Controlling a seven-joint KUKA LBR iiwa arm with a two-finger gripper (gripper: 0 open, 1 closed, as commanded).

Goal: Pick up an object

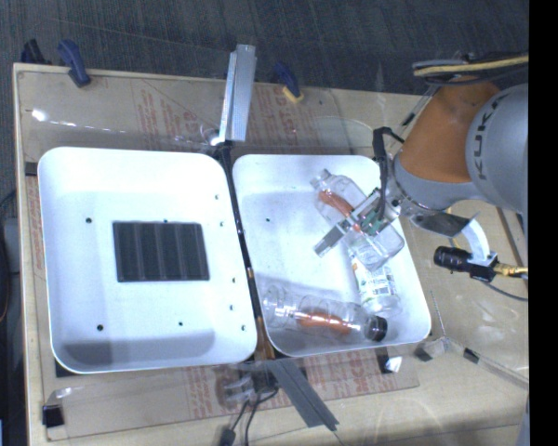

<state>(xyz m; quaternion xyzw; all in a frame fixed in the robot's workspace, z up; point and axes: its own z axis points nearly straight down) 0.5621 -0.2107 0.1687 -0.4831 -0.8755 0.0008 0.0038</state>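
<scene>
My gripper [342,229] hangs low in the right bin [270,249], over its upper middle. Right under it lies a clear plastic bottle [333,191] with an orange inside, touching or nearly touching the gripper. A second clear bottle [376,272] with a white label lies just below and to the right of the gripper. A third clear bottle [312,316], with an orange inside and a black cap, lies along the bin's front wall. Whether anything is held I cannot make out.
A dark grey ribbed rectangular block [161,251] lies flat in the middle of the left bin [74,193]. A metal bar [237,96] stands at the back where the two bins meet. Blue clamps [74,63] hold the bench's far edge.
</scene>
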